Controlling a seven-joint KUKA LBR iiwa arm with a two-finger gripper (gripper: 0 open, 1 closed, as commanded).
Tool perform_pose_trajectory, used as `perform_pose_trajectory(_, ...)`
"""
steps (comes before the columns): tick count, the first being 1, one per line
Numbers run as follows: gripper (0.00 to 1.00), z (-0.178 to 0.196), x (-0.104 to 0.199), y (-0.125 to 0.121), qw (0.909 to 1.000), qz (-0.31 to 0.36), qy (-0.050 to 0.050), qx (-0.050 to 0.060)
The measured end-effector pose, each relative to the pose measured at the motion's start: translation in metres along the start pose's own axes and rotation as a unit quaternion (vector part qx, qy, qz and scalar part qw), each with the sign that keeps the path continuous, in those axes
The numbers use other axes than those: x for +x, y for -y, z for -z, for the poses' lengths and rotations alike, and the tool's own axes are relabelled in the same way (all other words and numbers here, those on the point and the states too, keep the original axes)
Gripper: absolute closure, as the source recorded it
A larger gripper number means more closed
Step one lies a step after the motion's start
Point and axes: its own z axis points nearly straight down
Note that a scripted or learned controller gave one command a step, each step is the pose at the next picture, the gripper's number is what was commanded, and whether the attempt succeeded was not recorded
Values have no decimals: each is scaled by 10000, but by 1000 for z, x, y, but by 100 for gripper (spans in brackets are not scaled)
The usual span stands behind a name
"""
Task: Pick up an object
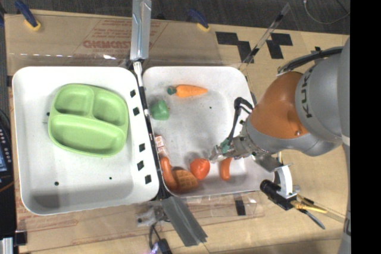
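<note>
My gripper (222, 153) hangs low over the front right part of the right bin (196, 128). Just below it lies a small orange-red piece (225, 169), touching or nearly touching the gripper's tip. A red tomato (200, 168) sits to its left. Further left, in the front left corner, are a brown bread-like piece (185, 179) and an orange sausage (166, 170). A carrot (188, 91) lies near the back wall, and a small green piece (159, 109) rests by the left wall. The arm's orange band (280, 113) covers the bin's right edge.
The left bin (36, 175) holds a green divided tray (89, 118). A metal divider strip (140, 27) runs between the bins at the back. Cables and a black fitting (280, 193) sit at the front right, outside the bin.
</note>
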Motion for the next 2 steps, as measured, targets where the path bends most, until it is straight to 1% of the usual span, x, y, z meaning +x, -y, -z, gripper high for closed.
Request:
perform_pose_trajectory(1,100,109,12,-44,9999,104,5,-1)
perform_pose_trajectory(2,0,107,12,-43,9999,102,1,12)
